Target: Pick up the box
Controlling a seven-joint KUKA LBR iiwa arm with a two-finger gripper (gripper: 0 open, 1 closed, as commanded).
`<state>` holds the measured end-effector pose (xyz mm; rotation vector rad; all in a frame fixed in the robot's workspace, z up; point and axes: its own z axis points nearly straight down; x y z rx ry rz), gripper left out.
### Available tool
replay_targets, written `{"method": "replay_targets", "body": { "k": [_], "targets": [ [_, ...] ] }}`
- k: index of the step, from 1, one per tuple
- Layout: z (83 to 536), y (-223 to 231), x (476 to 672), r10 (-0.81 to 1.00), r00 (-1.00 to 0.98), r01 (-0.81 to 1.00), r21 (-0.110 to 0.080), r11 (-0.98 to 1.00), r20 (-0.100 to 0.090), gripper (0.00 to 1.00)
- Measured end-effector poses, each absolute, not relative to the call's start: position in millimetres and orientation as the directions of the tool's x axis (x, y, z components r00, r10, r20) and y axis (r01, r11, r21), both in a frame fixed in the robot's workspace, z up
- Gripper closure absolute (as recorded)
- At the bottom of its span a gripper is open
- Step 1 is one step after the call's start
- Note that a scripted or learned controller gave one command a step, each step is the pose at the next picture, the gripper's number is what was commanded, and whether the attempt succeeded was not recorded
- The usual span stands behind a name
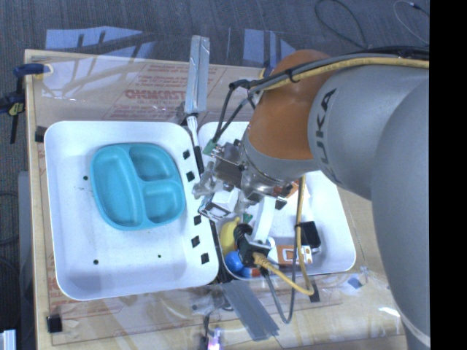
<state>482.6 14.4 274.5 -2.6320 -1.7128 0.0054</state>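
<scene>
**Gripper low over the seam between the bins, box near in the right bin**

Camera view: The arm (365, 122) reaches in from the right and covers most of the right bin (341, 233). Its gripper (211, 199) hangs low at that bin's left edge, just beside the wall it shares with the left bin (73, 257). Cables and metal parts crowd the tool, so I cannot tell if it is open or closed. Nothing can be made out in its hold.

The box (287, 254) lies in the near part of the right bin, right of the gripper and apart from it. It is small and white with an orange-brown mark on top, and the arm partly covers it. Close to the gripper's near side sit a yellow thing (229, 233) and, nearer still, a blue thing (233, 262), both at the bin's left near corner.

The left bin holds a teal tray (139, 184) with three compartments, lying flat and well left of the gripper.

For writing, black letters on the arm's grey shell read "KU", and the rest is cut off. Red print (157, 93) runs across the clear sheet on the far bench, too faint to read. The mark on the box is too small to read.
</scene>
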Motion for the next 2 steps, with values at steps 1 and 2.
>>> {"method": "replay_targets", "body": {
  "k": [1, 2],
  "targets": [
    [299, 85, 493.9, 0.886, 0.463, 0.886, -0.005, -0.463, -0.002, 1.0],
    [282, 53, 475.9, 0.835, 0.551, 0.835, -0.005, -0.551, -0.004, 1.0]
  ]
}}
